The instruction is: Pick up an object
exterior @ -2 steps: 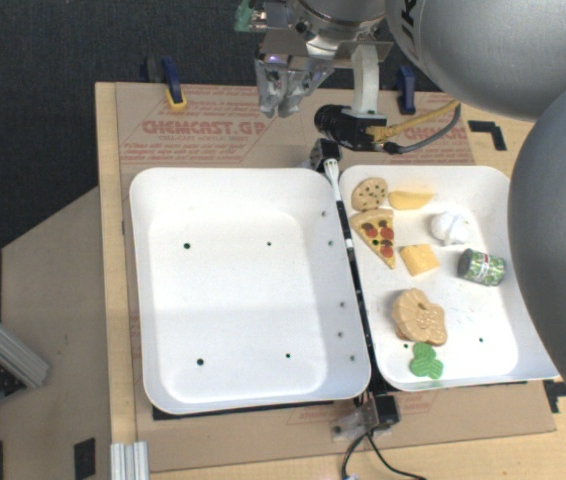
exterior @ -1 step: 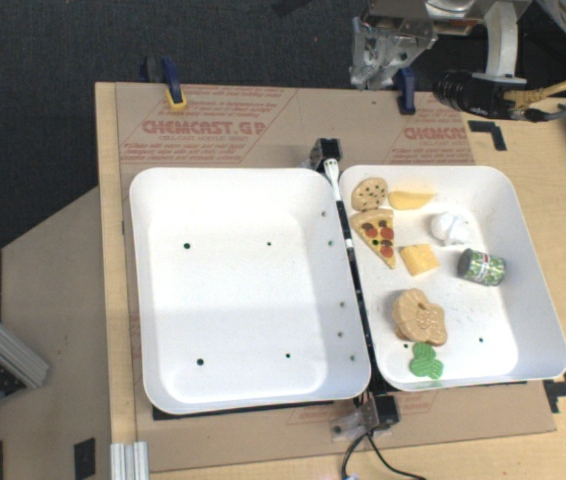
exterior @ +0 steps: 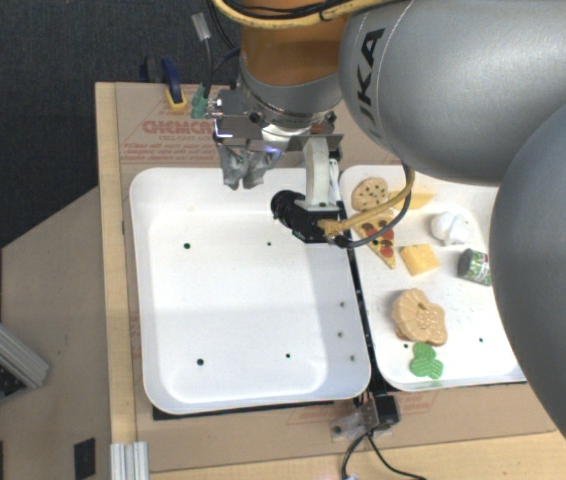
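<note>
The arm [exterior: 483,78] is bulky, smooth grey metal with dark raised KUKA lettering on its side, and an orange band [exterior: 298,8] rings it above the wrist. Yellow and black cables [exterior: 263,13] loop across the band. Below sits a silver, boxy gripper [exterior: 248,173] mount.

Two shallow white bins are seen side by side on a brown bench [exterior: 123,268]. The gripper [exterior: 246,173] is held over the far edge of the left bin [exterior: 233,308]. In the right bin [exterior: 463,348], a round cracker [exterior: 369,193], a cheese wedge [exterior: 420,259], a tan cookie [exterior: 420,317] and a green piece [exterior: 426,362] are scattered.
</note>
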`<act>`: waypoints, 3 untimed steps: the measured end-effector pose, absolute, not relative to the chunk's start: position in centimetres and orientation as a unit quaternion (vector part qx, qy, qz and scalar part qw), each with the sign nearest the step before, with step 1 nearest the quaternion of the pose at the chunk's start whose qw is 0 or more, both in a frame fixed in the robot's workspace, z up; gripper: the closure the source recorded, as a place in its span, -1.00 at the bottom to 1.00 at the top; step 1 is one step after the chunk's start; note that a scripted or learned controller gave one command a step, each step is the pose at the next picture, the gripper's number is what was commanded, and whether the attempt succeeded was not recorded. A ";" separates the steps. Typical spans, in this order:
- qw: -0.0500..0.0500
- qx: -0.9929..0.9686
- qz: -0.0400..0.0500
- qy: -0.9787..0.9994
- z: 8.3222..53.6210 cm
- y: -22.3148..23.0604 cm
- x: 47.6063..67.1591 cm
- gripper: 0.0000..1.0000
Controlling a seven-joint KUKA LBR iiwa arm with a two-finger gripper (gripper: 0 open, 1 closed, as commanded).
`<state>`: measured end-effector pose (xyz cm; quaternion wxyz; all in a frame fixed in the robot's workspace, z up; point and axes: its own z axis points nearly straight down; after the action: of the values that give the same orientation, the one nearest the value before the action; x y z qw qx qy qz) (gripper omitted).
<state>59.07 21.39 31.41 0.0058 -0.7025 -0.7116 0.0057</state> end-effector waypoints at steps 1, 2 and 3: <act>-0.004 -0.708 -0.007 -0.706 44.6 17.1 60.2 1.00; 0.002 -0.705 0.003 -0.709 32.5 22.7 63.6 1.00; -0.001 -0.709 -0.001 -0.705 37.1 16.5 62.3 1.00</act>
<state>62.31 16.55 37.09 -0.0013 -0.7088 -0.7054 -0.0011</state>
